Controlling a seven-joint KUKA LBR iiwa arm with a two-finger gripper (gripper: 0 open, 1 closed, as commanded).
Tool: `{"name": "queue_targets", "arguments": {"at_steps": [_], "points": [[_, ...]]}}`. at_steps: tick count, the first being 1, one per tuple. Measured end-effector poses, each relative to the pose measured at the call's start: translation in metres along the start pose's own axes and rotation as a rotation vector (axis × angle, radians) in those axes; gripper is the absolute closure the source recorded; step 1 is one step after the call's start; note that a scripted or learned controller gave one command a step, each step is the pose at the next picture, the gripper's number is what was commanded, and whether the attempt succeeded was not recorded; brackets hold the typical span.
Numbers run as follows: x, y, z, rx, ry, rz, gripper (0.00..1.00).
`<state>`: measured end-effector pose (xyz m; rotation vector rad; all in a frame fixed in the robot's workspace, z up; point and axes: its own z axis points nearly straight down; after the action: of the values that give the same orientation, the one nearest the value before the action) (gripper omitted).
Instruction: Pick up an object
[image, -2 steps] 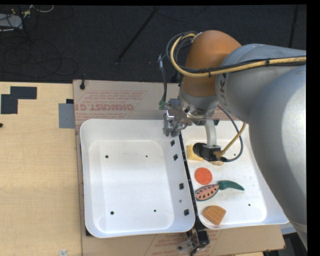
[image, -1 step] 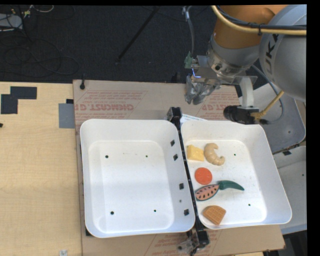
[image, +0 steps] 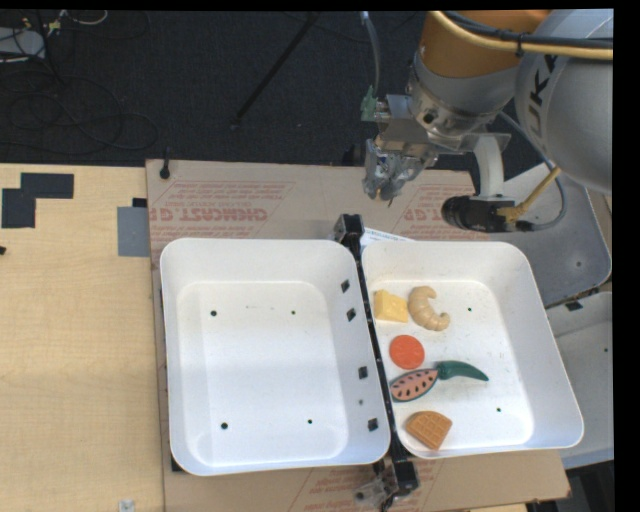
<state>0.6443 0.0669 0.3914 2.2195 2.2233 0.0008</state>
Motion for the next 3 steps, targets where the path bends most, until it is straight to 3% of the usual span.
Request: {"name": "queue_targets", "arguments": {"at_steps": [2, 3], "points": [[0.024, -0.005, -0.071, 0.0, 0.0, 0.0, 1.0], [0.041, -0.018, -0.087, 0.002, -0.001, 0.0, 1.0]]}}
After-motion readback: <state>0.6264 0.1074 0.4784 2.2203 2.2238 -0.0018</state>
